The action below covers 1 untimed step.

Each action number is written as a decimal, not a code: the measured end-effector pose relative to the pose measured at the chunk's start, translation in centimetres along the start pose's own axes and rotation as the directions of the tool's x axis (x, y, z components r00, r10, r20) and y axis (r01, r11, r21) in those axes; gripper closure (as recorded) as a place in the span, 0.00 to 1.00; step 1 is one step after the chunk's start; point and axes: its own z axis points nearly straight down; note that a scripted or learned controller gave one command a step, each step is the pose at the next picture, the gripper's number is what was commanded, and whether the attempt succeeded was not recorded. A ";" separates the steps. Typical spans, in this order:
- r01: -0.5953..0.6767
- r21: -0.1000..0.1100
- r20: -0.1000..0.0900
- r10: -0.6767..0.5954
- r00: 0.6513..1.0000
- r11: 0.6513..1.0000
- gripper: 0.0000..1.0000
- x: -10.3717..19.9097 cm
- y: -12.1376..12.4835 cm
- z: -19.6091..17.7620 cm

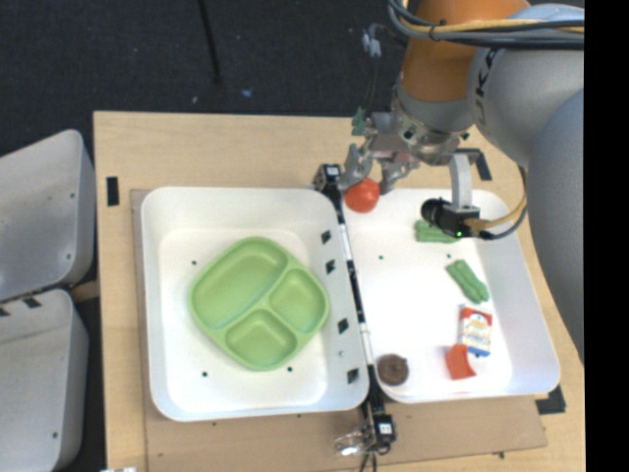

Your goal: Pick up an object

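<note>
A small red-orange ball (pixel 362 197) lies in the far left corner of the right bin (pixel 413 293), close to the divider between the bins. My gripper (pixel 371 173) hangs directly over it from under the orange band of the arm (pixel 447 42), its tips just above or at the ball's top. Other objects lie in the same bin: a flat green piece (pixel 429 231), a green pickle-shaped object (pixel 469 279), a white packet with red and blue print (pixel 476 330), a red block (pixel 459 362) and a brown round object (pixel 393 369).
The left bin (pixel 167 362) holds a light green divided plate (pixel 258 303). The raised rims where the bins meet (pixel 346 273) run right beside the ball. A black fitting with cable (pixel 447 212) hangs from the arm over the right bin's far side.
</note>
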 end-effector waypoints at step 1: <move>0.002 -0.003 -0.001 -0.002 1.000 1.000 1.00 5.4 0.4 -0.3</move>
